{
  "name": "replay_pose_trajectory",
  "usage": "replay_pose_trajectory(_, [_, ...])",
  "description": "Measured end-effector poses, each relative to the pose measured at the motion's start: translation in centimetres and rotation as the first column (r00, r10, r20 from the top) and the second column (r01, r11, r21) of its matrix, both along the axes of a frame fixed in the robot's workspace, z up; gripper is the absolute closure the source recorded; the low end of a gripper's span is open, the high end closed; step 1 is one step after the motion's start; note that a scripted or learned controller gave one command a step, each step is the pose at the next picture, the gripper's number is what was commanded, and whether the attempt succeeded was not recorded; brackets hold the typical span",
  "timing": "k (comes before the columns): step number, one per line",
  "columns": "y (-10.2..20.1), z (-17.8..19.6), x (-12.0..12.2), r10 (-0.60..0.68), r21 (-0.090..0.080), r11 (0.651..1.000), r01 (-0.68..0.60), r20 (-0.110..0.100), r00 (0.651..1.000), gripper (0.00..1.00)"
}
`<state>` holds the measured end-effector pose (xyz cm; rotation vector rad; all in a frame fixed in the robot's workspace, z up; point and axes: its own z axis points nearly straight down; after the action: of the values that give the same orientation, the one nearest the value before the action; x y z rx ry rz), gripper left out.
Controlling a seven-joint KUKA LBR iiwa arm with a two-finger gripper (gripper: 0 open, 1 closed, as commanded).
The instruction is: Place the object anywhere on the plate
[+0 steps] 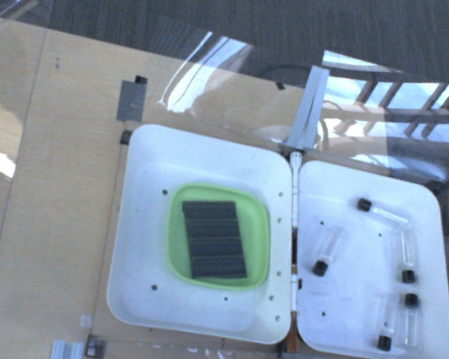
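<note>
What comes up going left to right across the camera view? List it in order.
Small grey block on the bench → left bin → green plate bearing a dark ribbed slab → right bin with clear, black-capped vials.

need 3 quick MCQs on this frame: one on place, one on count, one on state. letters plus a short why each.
1. Where is the green plate?
A. left bin
B. right bin
C. on the bench outside the bins

2. How many vials lie in the right bin?
A. two
B. five
C. eight

3. What is the state of the dark ribbed block?
A. standing on end in the right bin
B. lying flat on the plate
C. hanging over the bin wall

Key:
1 A, the plate sits in the middle of the left bin.
2 B, five clear vials with black caps can be counted.
3 B, the block lies flat inside the plate's rim.
</note>
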<state>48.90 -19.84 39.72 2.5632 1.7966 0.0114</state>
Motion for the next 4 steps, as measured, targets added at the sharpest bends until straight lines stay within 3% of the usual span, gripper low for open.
replay_pose_trajectory(1, [0.2, -1.3, 0.0, -0.113, 0.003, 0.994, 0.113, -0.004, 0.994, 0.00])
replay_pose_trajectory(2, [0.0, 3.1, 0.0, -0.232, 0.002, 0.973, 0.232, 0.001, 0.973, 0.00])
replay_pose_trajectory(3, [0.2, -4.4, -0.1, -0.273, 0.005, 0.962, 0.273, -0.008, 0.962, 0.00])
replay_pose_trajectory(4, [1.2, -5.7, 6.2, -0.293, 0.004, 0.956, 0.293, -0.006, 0.956, 0.00])
